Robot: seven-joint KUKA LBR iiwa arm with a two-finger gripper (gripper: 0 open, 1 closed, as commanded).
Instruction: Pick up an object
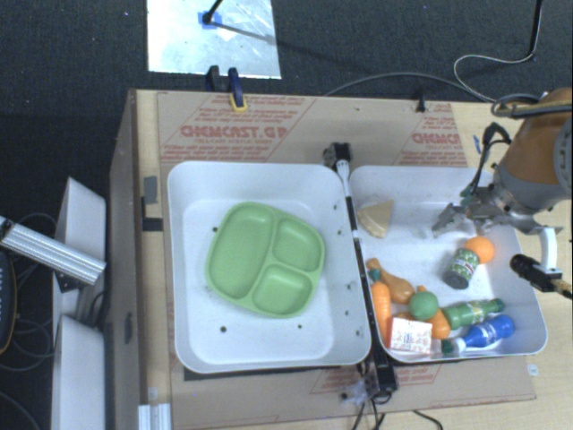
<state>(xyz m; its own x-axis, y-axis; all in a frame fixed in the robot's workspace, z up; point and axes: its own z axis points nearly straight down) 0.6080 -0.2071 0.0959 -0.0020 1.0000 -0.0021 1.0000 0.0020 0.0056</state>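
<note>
Right bin (pixel 537 330), near edge: a crowded row. White carton with red print (pixel 411 336); blue-capped bottle (pixel 479 334) lying on its side; green bottle (pixel 473 312) lying just behind it, the two nearly touching. All sit packed against the near wall, likely slid there; tight packing leaves little finger room.

Right bin, near left: an orange carrot-shaped toy (pixel 382 305) along the divider, a green ball-shaped toy (pixel 424 305) just beside it, and a tan-orange piece (pixel 396 285) behind. These touch or overlap, so a clean single pick here looks doubtful.

Right bin, middle: small green-labelled can (pixel 464 266), tilted, touching an orange ball (pixel 481 249). These two stand apart from the near cluster and lie closest to the gripper; judged the likeliest targets.

Right bin, far left: pale wedge, cheese-like (pixel 377 218), alone near the divider, with open floor around it.

Gripper (pixel 466 214): over the far right part of the right bin, fingers spread wide and pointing down-left, nothing between them. It hovers just behind the orange ball and can. The bin's right wall and a black fitting (pixel 535 272) lie near the arm's side.

Left bin (pixel 192 240): a green divided plate (pixel 266 259), central, compartments bare; well apart from the gripper.

Far: cardboard sheet (pixel 251 128) beneath the bins, with a clamp (pixel 235 88) at its far edge.
</note>
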